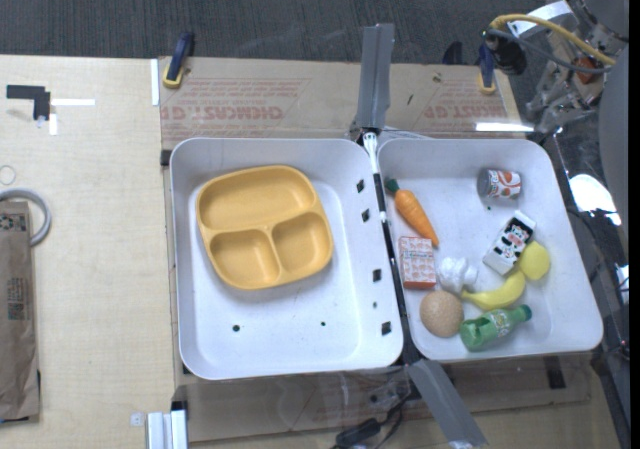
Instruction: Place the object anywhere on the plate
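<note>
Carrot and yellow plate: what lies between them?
In the camera view, bare white floor of the left bin and the two bins' meeting rims separate the plate from the carrot.

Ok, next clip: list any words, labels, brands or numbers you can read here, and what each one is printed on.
"CHEMC" followed by "GF": red print on the cardboard sheet behind the left bin, upside down from this camera, the rest too faint to read.
Small can: red and white label, too blurred to read.
Small carton: black and white print, unreadable.
Pink box: print too small to read.
Brown bag at the left edge: dark marks, unreadable.
</note>
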Controlling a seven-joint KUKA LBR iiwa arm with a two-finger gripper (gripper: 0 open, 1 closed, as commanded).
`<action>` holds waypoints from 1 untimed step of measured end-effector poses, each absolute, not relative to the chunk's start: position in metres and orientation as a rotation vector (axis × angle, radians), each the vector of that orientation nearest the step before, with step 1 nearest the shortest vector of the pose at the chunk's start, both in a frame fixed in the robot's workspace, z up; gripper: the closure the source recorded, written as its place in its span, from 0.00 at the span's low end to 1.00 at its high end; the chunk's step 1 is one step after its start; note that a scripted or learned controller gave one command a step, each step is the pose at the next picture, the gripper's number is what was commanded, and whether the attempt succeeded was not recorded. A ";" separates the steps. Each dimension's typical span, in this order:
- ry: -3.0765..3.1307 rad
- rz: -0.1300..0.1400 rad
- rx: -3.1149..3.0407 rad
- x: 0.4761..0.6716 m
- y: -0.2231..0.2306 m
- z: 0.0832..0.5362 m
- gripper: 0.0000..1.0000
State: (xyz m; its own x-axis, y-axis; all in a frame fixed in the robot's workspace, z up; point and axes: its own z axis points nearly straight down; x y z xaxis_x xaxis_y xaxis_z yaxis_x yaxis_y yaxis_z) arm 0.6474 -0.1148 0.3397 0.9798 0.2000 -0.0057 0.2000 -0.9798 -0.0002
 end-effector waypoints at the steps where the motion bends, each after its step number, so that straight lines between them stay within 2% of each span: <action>1: 0.317 -0.009 3.125 0.627 -0.112 0.294 1.00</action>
